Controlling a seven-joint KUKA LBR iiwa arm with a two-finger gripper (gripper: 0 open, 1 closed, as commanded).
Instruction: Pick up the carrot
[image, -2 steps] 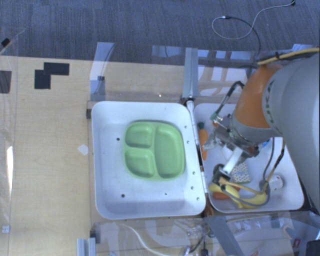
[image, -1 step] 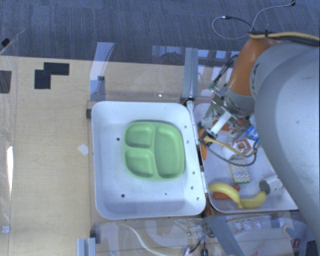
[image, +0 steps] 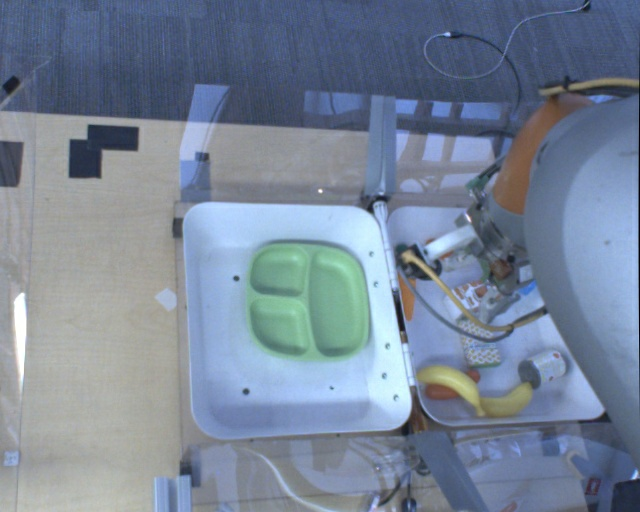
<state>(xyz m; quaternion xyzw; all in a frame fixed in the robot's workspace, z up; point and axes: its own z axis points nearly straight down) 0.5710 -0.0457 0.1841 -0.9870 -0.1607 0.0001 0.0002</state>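
- Left bin (image: 205, 300) held a green divided plate (image: 306, 300), three compartments, lying flat near the middle.
- Right bin (image: 575, 405) was crowded: a yellow banana (image: 475, 388) along the near edge, a small grey-and-white cylinder (image: 545, 367) just beside the banana's right end, and a patterned packet (image: 482, 350) above the banana.
- Carrot (image: 405, 300) looked like a thin orange sliver at the right bin's left wall, next to the divider between the bins; mostly hidden, hard to be sure.
- Arm (image: 585, 260) came in from the right, big grey body with an orange band, over the right bin.
- Gripper (image: 487, 265) sat low over the right bin's upper middle, amid cables and a white tube; couldn't tell whether the fingers were apart or together.
- Nothing visibly between the fingers.
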